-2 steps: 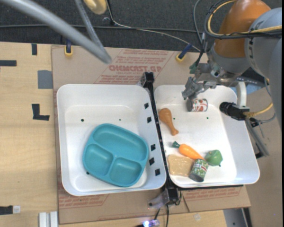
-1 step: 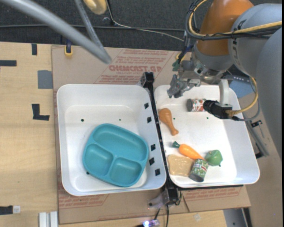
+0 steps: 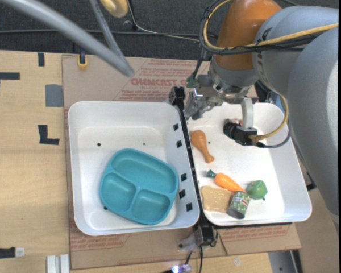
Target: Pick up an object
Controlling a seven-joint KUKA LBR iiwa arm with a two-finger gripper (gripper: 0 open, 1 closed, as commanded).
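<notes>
The claw (image 3: 196,104) hangs over the rear left corner of the right bin (image 3: 284,201); whether it is spread or pressed together cannot be told. In that bin lie a drumstick (image 3: 202,144), carrot (image 3: 226,181), bread slice (image 3: 215,199), labelled can (image 3: 238,204) and green fruit (image 3: 257,189). The left bin (image 3: 85,152) holds a blue tray (image 3: 138,185). Red print on the cardboard (image 3: 153,78) over the counter (image 3: 23,152) is only partly legible.

I see the pincer (image 3: 200,102) over the right bin's (image 3: 284,169) far left corner, above a toy drumstick (image 3: 201,144). Nearer me lie a carrot (image 3: 227,181), bread slice (image 3: 215,198), can (image 3: 238,204) and green pepper (image 3: 257,189). The left bin (image 3: 88,121) holds a blue divided tray (image 3: 138,185).
</notes>
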